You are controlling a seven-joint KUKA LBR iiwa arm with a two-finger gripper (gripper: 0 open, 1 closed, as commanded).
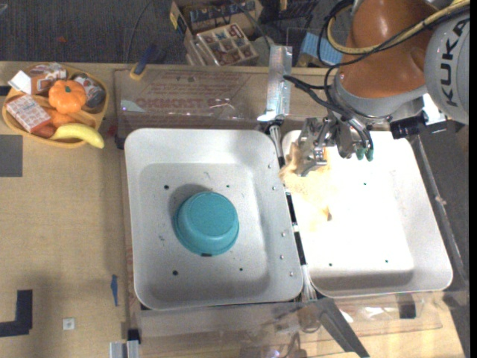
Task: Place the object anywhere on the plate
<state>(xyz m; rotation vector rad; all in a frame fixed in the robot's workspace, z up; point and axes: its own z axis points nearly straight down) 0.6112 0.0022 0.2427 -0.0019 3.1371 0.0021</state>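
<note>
Camera view: your gripper hangs over right bin, top-left corner. Can't tell how it's set. Pale tan object, shape blurred, lies just beside it, by the bin's left wall. Teal plate, round, sits mid left bin, well apart.

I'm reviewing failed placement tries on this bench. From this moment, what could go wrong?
1. The pincer sits at the right bin's far-left corner, beside the metal divider; a sideways move may clip it.
2. A pale object shows near the pincer, but glare hides any grip; it may be left behind.
3. The teal plate lies upside down in the left bin; its domed back could let the object slide off.
</note>
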